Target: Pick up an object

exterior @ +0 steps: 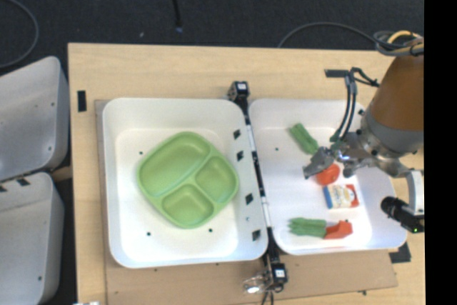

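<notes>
Two white bins are seen side by side on the tabletop, centre of the frame. The left bin holds a green divided plate, lying flat approx. mid-bin. The arm enters from the right edge, w/ the gripper lowered over the right bin, at centre-right. Directly below the gripper, and touching or just under it, an orange-red object is seen; whether it is gripped can't be told, and the state of the fingers can't be told either. A small blue-and-white packet lies just below-right of that. A green oblong piece lies tilted upper-left of the gripper. Near the bin's lower edge, a green item and a red item lie end to end.
</notes>
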Tool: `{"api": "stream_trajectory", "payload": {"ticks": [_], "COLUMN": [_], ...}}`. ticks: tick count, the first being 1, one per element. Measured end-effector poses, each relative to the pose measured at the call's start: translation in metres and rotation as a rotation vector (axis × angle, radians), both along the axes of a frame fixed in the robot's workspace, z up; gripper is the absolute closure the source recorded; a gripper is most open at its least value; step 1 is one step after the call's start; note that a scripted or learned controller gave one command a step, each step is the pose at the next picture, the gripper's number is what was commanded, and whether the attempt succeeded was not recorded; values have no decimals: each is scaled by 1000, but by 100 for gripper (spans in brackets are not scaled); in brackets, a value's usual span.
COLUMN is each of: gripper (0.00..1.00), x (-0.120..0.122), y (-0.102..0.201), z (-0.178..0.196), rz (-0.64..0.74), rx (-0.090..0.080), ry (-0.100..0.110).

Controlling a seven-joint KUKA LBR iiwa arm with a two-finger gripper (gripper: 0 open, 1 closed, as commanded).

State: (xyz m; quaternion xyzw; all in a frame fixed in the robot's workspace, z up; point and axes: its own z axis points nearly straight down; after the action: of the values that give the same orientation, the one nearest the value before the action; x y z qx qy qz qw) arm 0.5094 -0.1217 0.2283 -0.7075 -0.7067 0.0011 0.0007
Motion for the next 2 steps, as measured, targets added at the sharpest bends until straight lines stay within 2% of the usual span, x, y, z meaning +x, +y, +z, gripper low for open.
{"api": "stream_trajectory", "payload": {"ticks": [1, 2], "gripper": [0, 0], "x": [-4, -3], "y": [4, 6], "z": [-45, -108], "rz": [-2, -2], "rx": [0, 1], "ry": [1, 3]}}
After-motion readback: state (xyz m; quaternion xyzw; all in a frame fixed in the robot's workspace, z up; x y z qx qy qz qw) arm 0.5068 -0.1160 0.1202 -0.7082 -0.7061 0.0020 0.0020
